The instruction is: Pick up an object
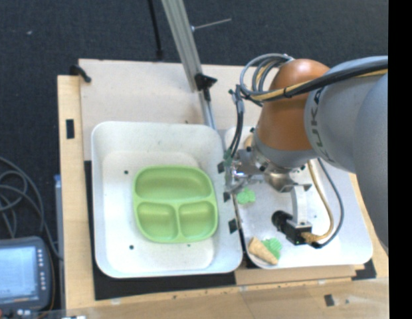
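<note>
Camera view: arm [292, 118] reaches in from the right and hangs low over the right bin [349, 244], wrist bulk covering most of that bin's floor. The claw [238, 175] sits at the bin's left wall, close to the seam between the two bins. Whether it is released or clenched cannot be told; the wrist hides it.

Candidate object: small green piece [245, 196], lying on the right bin floor just below the claw, near it, contact not resolvable. Judgement: the claw is placed here to work this piece; nothing is visibly held.

Other contents:
- tan piece [261, 248] and a second green bit [274, 246], touching each other, at the right bin's near edge, apart from the claw.
- green divided plate [174, 203], flat and centred in the left bin [109, 145], well apart from the claw.

Obstructions: the bin wall directly beside the target leaves little room on that side. A slanted metal rail [183, 32] crosses the tabletop [126, 85] behind the bins, near the wrist.
</note>
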Available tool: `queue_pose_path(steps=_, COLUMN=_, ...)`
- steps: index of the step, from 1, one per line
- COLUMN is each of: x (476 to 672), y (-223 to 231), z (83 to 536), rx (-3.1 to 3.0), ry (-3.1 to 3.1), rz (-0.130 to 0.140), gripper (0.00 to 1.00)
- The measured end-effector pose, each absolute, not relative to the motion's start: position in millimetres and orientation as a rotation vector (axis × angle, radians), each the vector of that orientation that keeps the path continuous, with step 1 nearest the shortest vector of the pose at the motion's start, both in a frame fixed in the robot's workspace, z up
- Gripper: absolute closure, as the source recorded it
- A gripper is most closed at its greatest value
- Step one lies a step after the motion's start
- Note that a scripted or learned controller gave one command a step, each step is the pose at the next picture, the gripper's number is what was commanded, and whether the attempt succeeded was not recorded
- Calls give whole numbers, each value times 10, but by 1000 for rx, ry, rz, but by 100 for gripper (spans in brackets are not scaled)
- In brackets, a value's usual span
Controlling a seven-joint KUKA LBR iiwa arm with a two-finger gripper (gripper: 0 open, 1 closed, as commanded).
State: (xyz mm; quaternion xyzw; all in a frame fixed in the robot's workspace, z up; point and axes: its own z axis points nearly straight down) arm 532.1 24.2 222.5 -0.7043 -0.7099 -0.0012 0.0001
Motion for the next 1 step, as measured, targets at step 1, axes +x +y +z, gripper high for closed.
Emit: queue_pose_path(steps=1, x=5492, y=732, z=2244, rx=-2212, ry=-2230, rz=-4, gripper=100)
